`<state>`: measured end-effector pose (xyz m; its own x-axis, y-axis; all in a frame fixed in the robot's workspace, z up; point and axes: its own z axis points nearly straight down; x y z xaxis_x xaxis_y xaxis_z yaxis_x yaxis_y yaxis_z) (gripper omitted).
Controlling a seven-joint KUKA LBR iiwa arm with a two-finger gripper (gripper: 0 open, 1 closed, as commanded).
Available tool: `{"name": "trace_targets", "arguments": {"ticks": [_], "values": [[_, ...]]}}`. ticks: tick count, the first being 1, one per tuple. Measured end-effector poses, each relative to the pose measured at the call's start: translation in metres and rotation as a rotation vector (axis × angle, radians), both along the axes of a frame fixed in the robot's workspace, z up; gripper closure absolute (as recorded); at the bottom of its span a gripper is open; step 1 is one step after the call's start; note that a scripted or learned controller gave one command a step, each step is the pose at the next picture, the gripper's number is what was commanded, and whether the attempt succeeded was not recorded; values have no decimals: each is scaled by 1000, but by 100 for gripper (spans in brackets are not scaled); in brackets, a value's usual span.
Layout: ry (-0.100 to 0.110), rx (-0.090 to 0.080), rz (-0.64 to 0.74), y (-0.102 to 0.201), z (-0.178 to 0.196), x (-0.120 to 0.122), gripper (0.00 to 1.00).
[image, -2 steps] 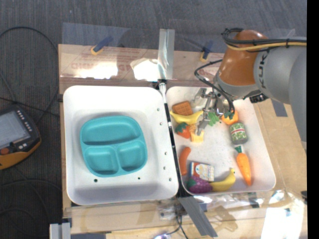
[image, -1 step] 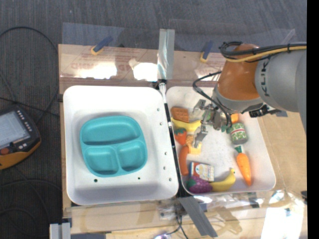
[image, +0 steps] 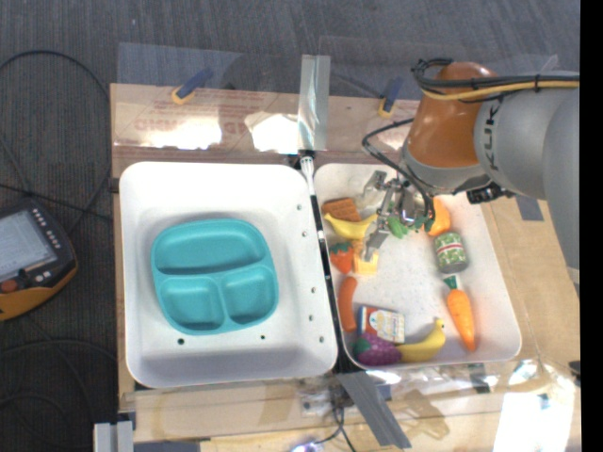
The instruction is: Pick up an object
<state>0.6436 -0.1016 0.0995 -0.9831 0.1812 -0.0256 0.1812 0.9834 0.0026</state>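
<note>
The gripper is hanging low over the upper part of the right bin, metal fingers pointing down-left into the toy pile; whether it is open or closed I cannot tell, too small and cluttered, and nothing is visibly sitting between the fingers. Judging from that, no pick is done yet, the grasp and lift are still to come.

Likely targets are lying right beside the gripper: a yellow banana, curved and smooth plastic, just left of it, and a small orange-yellow piece below it. A green-labelled can, cylindrical and glossy, is lying to the right of the gripper, with a tapered orange carrot below that. Near the bin's lower edge: a second banana, a bumpy purple grape bunch, a small printed carton, a red-orange long piece along the left wall.

The left bin, shallow white hard plastic, is holding a teal divided tray, three compartments, matte with rounded corners. Both bins are sitting on a brown tabletop
</note>
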Motion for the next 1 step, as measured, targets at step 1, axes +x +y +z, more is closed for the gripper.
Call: {"name": "trace_targets", "arguments": {"ticks": [1], "values": [[0, 1, -158, 1, 0, 8, 0]]}}
